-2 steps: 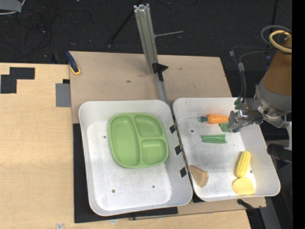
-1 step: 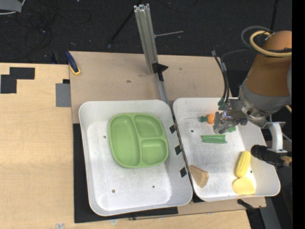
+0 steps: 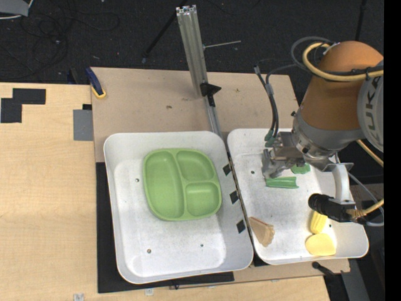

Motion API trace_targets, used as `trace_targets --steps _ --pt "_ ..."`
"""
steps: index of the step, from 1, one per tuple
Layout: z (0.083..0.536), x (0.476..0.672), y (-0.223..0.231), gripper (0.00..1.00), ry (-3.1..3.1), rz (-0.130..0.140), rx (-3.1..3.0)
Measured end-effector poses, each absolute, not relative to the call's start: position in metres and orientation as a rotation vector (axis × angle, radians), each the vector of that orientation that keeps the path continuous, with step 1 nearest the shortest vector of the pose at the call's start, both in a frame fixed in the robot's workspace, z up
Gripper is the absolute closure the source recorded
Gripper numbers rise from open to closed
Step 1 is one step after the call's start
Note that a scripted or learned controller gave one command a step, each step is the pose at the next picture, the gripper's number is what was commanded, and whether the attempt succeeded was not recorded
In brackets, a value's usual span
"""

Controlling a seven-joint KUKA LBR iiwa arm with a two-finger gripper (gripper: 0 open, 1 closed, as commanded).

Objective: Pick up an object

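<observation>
Two shallow white bins, side by side. In the right bin (image 3: 282, 224) we log one green bar (image 3: 281, 182), lying flat just below the claw (image 3: 279, 163) and very near it; whether they touch we cannot tell. A second green piece (image 3: 301, 167) shows at the claw's right side, partly hidden. We cannot tell whether the claw is released or clenched.

Writing: on the arm's grey casing (image 3: 374, 115) we read "UK", cut off at the frame edge.

Arm (image 3: 338, 99): enters from the right, orange band uppermost, wrist bent down over the right bin's upper half.

Also entered: tan wedge (image 3: 263, 232), two yellow pieces (image 3: 321, 244), and a green divided plate (image 3: 182, 184) in the left bin (image 3: 119, 231).
</observation>
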State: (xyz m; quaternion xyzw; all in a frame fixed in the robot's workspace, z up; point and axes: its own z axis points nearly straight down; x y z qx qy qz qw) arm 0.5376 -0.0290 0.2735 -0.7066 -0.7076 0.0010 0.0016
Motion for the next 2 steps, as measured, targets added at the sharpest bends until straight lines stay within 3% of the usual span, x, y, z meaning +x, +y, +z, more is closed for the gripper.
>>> trace_targets --steps 2 --pt "0.25 0.52 0.077 1.0 -2.223 0.005 -2.215"
